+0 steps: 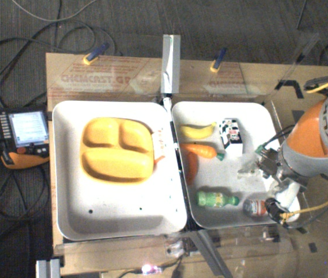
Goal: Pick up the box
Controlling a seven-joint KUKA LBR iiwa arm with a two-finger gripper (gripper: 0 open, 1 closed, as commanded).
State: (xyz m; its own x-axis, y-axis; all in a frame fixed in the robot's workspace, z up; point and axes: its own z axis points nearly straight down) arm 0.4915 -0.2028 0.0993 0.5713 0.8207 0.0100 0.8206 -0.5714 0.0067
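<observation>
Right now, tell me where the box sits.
The box sits in the right bin, near its far edge, just right of the banana and above the carrot.

You look down from 1 fixed camera above the bench (65,74), slanted, far enough to take in both bins (65,213) and surrounding floor.

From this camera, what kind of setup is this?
Probably a robotics lab pick-and-place bench. Two white bins sit side by side on a board clamped down with clips, cables trail over carpet, and a handheld controller lies at the left. The right bin holds toy food, a banana and a carrot.
</observation>
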